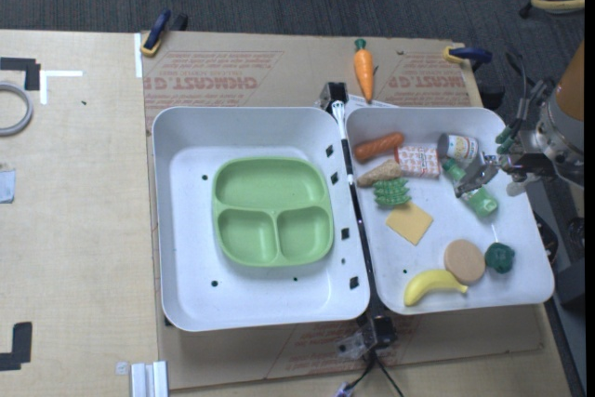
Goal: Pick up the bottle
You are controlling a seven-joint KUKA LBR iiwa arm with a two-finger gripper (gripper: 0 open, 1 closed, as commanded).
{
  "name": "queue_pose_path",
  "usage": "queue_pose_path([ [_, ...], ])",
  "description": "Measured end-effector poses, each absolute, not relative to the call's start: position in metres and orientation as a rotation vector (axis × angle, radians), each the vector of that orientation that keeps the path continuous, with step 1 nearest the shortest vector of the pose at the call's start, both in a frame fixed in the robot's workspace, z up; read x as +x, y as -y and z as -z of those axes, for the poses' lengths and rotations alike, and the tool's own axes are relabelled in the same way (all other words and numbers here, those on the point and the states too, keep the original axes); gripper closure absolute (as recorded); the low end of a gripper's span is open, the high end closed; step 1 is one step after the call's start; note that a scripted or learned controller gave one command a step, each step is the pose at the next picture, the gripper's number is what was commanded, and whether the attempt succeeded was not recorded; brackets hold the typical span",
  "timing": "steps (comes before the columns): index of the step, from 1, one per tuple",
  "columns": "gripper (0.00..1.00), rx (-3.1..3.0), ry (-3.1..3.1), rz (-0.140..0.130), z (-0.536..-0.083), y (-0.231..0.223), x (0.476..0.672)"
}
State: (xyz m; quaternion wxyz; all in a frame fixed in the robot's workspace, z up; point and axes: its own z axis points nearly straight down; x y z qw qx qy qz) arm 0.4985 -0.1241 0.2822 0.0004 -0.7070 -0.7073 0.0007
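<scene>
The green bottle (476, 196) lies in the right bin (525, 288) near its right wall, long axis slanting up-left to down-right; the gripper (476, 178) sits over its upper end; whether it pinches, I cannot tell.

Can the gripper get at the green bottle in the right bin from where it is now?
Probably yes. The gripper is already down at the bottle, near the right bin's far right side. The can lies close beside it and may crowd the grasp; nothing covers the bottle.
</scene>
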Motion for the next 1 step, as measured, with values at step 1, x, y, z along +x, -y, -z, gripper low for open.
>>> queue_pose_path([
  [1, 1.0, -2.221, 2.221, -0.003, -0.2916, 0.1243, 0.499],
])
